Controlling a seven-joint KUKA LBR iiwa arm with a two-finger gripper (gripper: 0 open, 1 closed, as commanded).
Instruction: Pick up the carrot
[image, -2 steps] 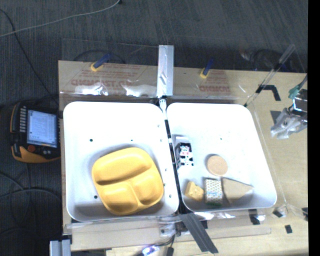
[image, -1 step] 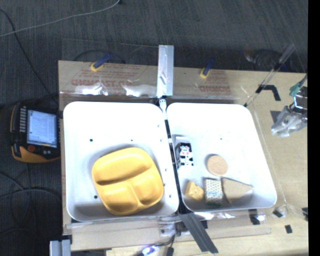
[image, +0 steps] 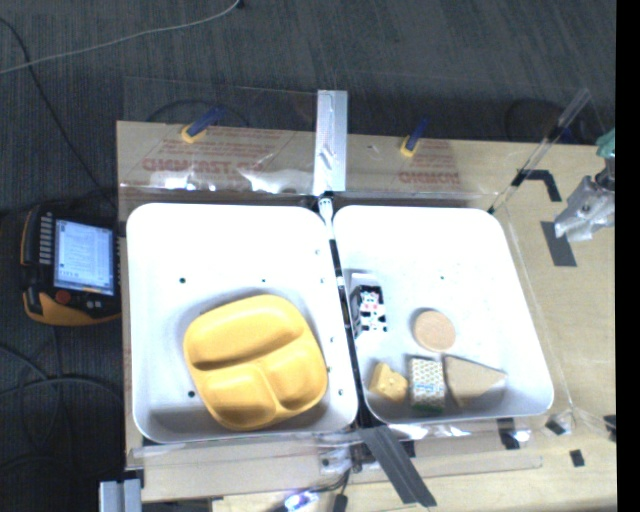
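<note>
Far left of the end effector (image: 588, 208), whose opening I cannot tell, a yellow plate (image: 256, 358) is lying; nearer, tan pieces (image: 472, 378) are crowding the right bin (image: 470, 240), none clearly the carrot, so it is risking closing on the wrong piece.

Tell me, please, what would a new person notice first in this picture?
Most striking is the big yellow divided tray, lying in the left bin toward its near edge. Next come the small things gathered in the near part of the right bin: a round tan disc, a pale wedge, a small patterned box and a yellow chunk.
</note>
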